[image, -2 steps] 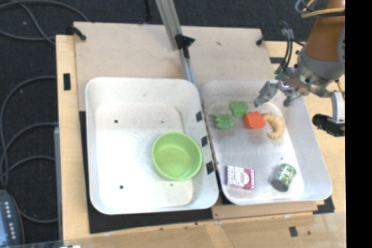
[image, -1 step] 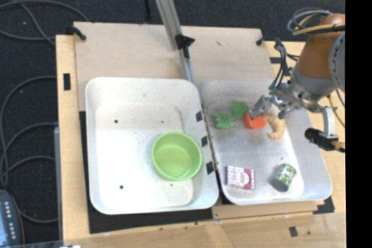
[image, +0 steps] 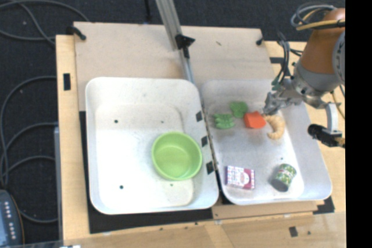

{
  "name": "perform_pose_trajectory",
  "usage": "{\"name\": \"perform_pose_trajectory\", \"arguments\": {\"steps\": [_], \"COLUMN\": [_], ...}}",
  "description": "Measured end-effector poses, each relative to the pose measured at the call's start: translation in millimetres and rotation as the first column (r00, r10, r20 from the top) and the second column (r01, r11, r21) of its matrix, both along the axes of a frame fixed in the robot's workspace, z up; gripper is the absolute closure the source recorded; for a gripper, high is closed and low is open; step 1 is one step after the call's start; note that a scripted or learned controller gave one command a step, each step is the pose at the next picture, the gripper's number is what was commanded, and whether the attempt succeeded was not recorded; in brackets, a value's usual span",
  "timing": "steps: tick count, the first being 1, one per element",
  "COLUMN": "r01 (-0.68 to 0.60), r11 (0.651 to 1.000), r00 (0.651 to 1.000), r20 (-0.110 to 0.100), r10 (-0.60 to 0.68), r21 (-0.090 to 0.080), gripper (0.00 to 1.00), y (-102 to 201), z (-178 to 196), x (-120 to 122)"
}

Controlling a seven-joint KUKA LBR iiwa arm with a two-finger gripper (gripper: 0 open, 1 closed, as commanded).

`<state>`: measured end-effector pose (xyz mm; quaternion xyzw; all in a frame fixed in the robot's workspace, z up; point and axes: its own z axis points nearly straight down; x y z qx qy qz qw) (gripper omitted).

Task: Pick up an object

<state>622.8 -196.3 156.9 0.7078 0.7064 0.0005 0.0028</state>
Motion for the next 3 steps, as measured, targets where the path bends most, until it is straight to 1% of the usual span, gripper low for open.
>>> {"name": "perform_pose_trajectory", "arguments": {"steps": [1,2,3], "r01": [-0.001,-0.003,-0.008], "r11": [1.000,1.000,1.000], "r00": [1.000,1.000,1.000], "r20": [0.002,-0.001,-0.004], "r10": [0.001,0.003,0.008], "r21": [0.000,0.002,0.004], "gripper": [1.00,1.00,1.00], "y": [-7,-9,40], "z": [59,75,67], "x": [-6,-5,8]}}
